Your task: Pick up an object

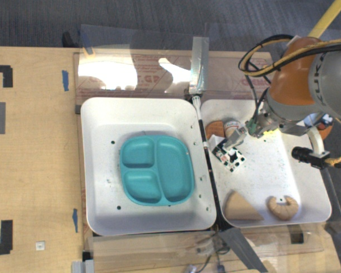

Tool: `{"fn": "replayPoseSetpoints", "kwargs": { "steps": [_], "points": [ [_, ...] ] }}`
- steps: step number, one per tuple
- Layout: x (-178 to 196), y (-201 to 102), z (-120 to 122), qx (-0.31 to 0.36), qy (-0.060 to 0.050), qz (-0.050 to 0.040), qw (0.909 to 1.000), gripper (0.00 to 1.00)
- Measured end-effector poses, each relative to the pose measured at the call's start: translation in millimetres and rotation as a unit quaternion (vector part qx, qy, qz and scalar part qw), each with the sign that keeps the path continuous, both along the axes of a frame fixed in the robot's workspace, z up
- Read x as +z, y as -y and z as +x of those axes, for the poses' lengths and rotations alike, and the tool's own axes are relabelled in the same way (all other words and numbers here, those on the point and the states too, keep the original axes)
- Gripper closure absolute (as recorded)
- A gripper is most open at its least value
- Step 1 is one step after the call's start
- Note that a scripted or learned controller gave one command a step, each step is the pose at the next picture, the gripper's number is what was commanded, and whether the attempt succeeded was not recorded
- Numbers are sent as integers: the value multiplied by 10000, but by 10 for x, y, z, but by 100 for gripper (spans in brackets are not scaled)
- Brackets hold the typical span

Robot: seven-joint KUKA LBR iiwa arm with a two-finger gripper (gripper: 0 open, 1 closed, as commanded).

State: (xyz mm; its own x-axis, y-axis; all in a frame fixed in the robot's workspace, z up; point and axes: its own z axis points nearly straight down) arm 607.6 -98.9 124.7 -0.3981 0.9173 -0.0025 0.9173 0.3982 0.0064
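Nothing is lifted yet: your gripper (226, 151) sits low in the right bin (273, 175), near a brown object (215, 128); I cannot tell the jaws' state

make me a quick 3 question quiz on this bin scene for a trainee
1. True or false: the teal divided tray lies in the right bin.
2. How many compartments does the tray have?
   A. two  B. three  C. five
3. Fill in: the gripper hovers near the right bin's ____ edge, by the divider.

Key
1. False; it lies in the left bin.
2. B.
3. Left. The tan wedge and the brown curled object sit apart from it, at that bin's near edge.
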Motion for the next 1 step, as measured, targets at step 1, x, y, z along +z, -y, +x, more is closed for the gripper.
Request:
{"fn": "replayPoseSetpoints", "kwargs": {
  "steps": [1],
  "points": [
    [-169, 369, 60, -760, 147, 46, 9970, 0]
  ]
}}
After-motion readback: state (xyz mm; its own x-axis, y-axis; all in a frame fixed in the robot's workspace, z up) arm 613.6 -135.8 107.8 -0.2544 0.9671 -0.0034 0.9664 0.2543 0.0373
